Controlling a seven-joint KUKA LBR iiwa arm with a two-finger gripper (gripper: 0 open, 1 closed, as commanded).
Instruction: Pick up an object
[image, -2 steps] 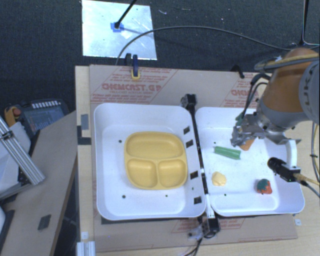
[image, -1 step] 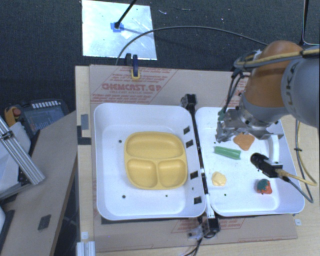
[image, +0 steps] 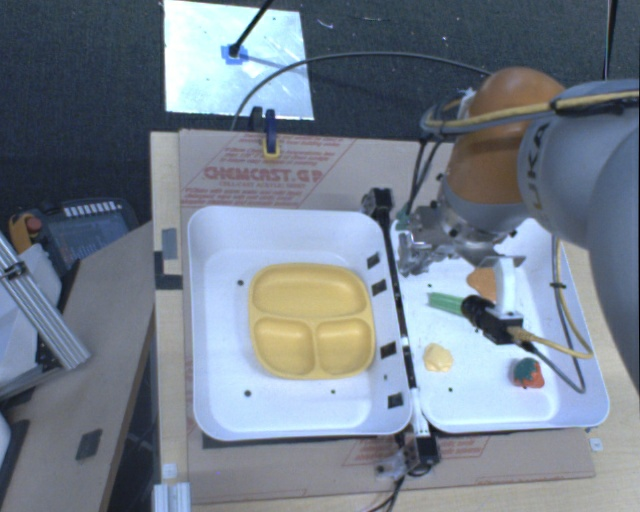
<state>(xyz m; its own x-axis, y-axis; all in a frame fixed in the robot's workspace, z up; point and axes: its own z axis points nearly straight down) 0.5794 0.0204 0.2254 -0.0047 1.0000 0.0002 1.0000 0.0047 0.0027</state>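
Note:
My gripper (image: 412, 256) hangs over the far left part of the right bin (image: 585, 395), close to the divider between the bins. A green stick (image: 445, 301) lies just in front of it on the bin floor. Partly hidden behind the wrist is an orange piece (image: 482, 279). A pale yellow lump (image: 437, 357) rests nearer the front, apart from the gripper. A small red and teal object (image: 528, 373) sits at the front right. No object shows between the gripper's tips.
The left bin (image: 215, 300) holds a yellow three-compartment plate (image: 310, 319) at its middle. The grey arm with its orange band (image: 505, 120) covers the far right part of the right bin. A yellow cable (image: 560, 350) loops over the right bin's floor.

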